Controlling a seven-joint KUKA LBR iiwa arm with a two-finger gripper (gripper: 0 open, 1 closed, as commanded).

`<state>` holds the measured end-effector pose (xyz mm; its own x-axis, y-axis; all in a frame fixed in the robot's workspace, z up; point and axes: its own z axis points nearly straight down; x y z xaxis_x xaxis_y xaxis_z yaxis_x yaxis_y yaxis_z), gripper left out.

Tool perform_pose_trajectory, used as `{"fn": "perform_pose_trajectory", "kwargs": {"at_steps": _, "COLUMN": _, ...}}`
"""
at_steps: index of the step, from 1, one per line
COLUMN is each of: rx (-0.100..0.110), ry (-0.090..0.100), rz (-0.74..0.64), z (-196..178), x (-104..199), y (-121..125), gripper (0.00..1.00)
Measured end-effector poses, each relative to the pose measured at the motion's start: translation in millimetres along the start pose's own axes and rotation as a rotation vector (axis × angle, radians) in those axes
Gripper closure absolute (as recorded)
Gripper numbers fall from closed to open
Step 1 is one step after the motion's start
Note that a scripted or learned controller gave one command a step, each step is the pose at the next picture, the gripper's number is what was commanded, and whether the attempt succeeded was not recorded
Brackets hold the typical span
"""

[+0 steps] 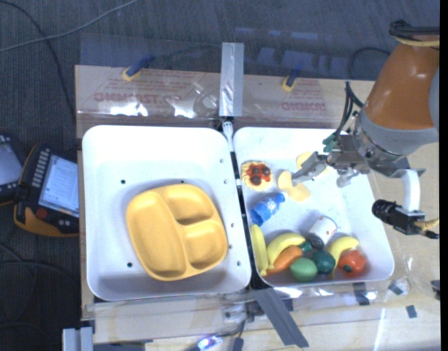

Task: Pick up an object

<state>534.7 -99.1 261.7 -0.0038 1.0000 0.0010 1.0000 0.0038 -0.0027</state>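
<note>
Dark carpet surrounds your worktop, where two shallow white bins sit side by side: the left bin carries a yellow divided tray, and the right bin holds the loose objects.

From the camera view, you can judge the pick as not yet done. Nothing sits between the fingers, and every object appears to lie on the bin floor. Near the bin's front wall you have a cluster: two bananas, a carrot, a green piece, a tomato-like red piece and a small white cylinder. Further back lie a blue bottle, a small round item with red dots, and pale yellow pieces just beside the fingertips.

Your arm reaches in from the right, its orange band above the wrist, bent down over the right bin's rear half. The hand points leftward toward the pale yellow pieces, low over the bin; whether its fingers are spread or pressed together, I cannot tell. Closing in, gripping and lifting all remain ahead.
</note>
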Motion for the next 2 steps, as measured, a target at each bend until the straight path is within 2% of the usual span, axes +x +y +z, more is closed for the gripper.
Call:
{"fn": "perform_pose_trajectory", "kwargs": {"at_steps": 1, "rx": 0.001, "ry": 0.001, "rz": -0.183, "z": 119, "x": -4, "y": 16, "gripper": 0.00}}
{"fn": "perform_pose_trajectory", "kwargs": {"at_steps": 2, "rx": -0.012, "ry": -0.001, "rz": -0.213, "z": 168, "x": -26, "y": 99, "gripper": 0.00}}
